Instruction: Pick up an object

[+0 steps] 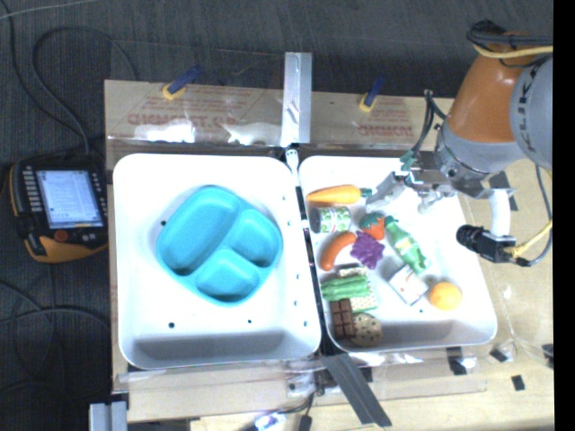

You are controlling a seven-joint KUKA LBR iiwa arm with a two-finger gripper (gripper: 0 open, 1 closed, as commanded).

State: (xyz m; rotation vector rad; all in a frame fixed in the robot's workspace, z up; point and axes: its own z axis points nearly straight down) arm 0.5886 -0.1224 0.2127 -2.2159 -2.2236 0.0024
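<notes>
Over the right bin's (476, 326) far edge, our end effector (395, 185) hovers; we cannot tell its opening; nothing lifted yet.

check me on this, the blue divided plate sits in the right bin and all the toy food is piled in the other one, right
Not quite. The camera view shows the blue divided plate in the left bin, not the right. The toy food, such as the carrot, the grapes and the orange, is indeed piled in the other one, the right bin, where the gripper hangs over its far end.
</notes>
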